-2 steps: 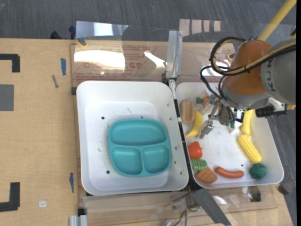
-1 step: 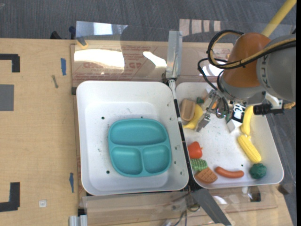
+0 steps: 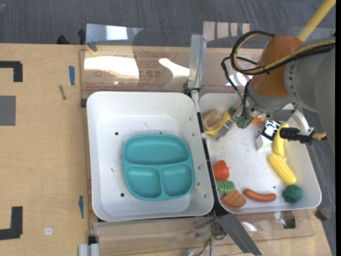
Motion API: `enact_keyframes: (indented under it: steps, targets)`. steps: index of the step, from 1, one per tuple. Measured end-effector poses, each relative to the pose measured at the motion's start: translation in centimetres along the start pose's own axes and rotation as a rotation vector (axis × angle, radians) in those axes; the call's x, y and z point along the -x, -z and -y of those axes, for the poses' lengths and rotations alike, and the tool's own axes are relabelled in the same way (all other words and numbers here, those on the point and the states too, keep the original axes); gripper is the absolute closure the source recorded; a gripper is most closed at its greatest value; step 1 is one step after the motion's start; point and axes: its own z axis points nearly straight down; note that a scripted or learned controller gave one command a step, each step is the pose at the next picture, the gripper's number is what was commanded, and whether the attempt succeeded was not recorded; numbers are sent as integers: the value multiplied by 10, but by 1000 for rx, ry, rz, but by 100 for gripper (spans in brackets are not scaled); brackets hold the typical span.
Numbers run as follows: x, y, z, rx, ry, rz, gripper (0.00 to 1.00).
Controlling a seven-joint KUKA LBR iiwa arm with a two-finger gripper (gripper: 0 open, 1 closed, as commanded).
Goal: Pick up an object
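Observation:
The right bin [image 3: 314,183] holds several toy foods. A tan and yellow piece [image 3: 212,121] lies at its far left corner, with a small grey piece [image 3: 226,128] beside it. My gripper [image 3: 243,120] hangs low over the far part of this bin, just right of those two pieces, under the grey arm with its orange band [image 3: 277,68]. A banana [image 3: 278,141] and a corn cob [image 3: 282,168] lie to the right. A red pepper [image 3: 221,170], a green and orange piece [image 3: 230,192], a sausage [image 3: 259,196] and a broccoli [image 3: 292,193] line the near side.
The left bin [image 3: 101,143] holds a teal divided plate [image 3: 157,165]. A metal divider [image 3: 196,68] stands at the back between the bins. Black cables [image 3: 240,52] loop off the arm above the right bin's far edge.

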Motion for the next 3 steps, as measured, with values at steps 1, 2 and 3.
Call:
enact_keyframes:
  steps: [1, 2, 3]
  targets:
    - [2, 1, 91, -4, 147, 4, 0]
    - [42, 3, 28, -53, 300, -54, 0]
    - [30, 3, 19, -67, 173, -32, 0]
